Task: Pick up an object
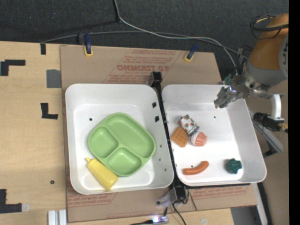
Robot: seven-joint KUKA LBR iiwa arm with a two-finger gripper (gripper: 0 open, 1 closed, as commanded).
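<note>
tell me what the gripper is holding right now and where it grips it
Nothing is held: the gripper hangs over the right bin's upper right corner, apart from the toys there.

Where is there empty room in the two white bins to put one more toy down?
Right bin: bare floor along the far side, behind the small toy pile, and between the red sausage and green toy. Left bin: crowded; the green divided plate and yellow bottle fill most of it, leaving the far strip. The gripper hangs at the right bin's far right corner.
</note>
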